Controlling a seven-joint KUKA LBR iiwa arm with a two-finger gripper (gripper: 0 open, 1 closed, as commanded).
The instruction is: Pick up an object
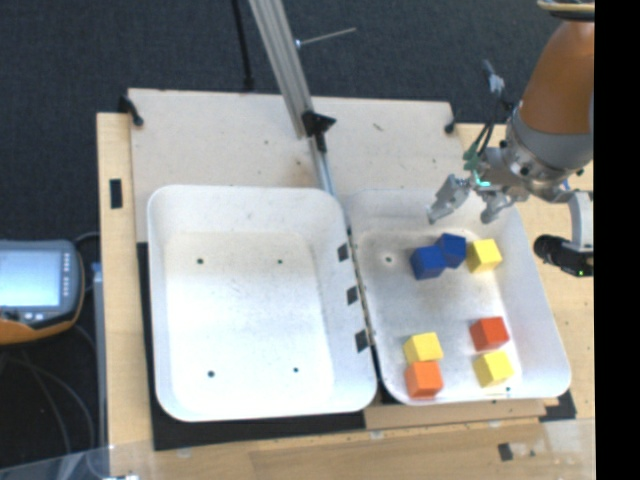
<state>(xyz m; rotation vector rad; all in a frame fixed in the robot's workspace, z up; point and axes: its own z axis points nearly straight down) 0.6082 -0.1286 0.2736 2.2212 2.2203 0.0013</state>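
My gripper (470,206) hangs over the far edge of the right bin (390,298), open, with nothing between its fingers. Just below it lie two blue blocks (438,256) touching each other, and a yellow block (485,255) to their right. Nearer the front of the same bin sit a red block (489,333), a yellow block (423,348), an orange block (424,378) and another yellow block (494,368).
The left bin (250,298) stands beside the right one. A slanted aluminium bar (290,68) crosses the back of the bench toward the bins' shared edge. A grey device (35,283) sits off the bench at the left.
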